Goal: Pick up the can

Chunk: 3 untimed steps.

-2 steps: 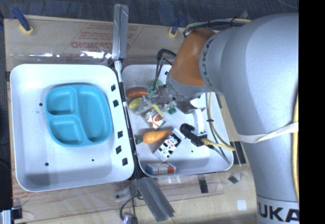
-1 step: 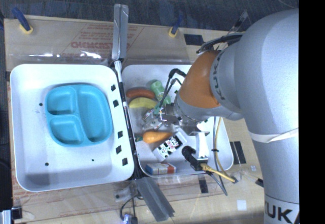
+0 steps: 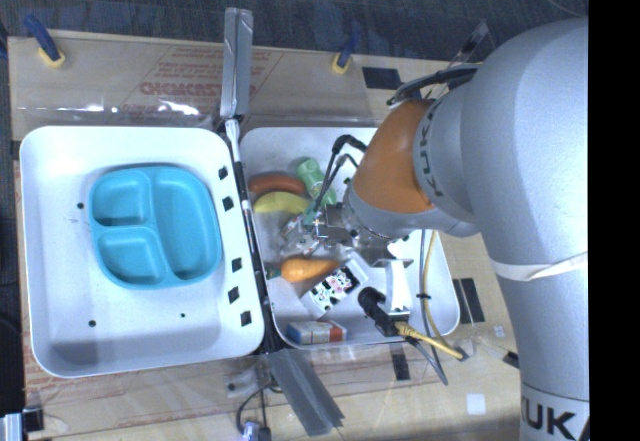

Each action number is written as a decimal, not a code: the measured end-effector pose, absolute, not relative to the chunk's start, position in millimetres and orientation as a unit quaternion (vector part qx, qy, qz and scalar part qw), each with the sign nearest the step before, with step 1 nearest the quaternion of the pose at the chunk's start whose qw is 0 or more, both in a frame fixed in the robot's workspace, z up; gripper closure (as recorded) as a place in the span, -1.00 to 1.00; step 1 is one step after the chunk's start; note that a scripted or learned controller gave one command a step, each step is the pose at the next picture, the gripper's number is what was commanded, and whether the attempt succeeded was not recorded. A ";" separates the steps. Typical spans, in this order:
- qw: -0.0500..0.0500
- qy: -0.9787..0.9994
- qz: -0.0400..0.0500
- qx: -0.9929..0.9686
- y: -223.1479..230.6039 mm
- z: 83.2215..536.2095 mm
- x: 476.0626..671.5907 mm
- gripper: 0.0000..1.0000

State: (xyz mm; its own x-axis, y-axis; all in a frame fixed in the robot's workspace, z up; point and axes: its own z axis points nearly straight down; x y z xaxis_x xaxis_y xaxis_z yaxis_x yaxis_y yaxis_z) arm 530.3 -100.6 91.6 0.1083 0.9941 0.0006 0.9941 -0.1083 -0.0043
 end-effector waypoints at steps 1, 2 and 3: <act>0.003 -0.670 0.002 -0.742 -100.1 101.0 530.4 1.00; 0.001 -0.731 0.001 -0.682 -79.6 191.4 553.2 1.00; 0.001 -0.663 0.001 -0.748 -118.2 224.4 573.8 1.00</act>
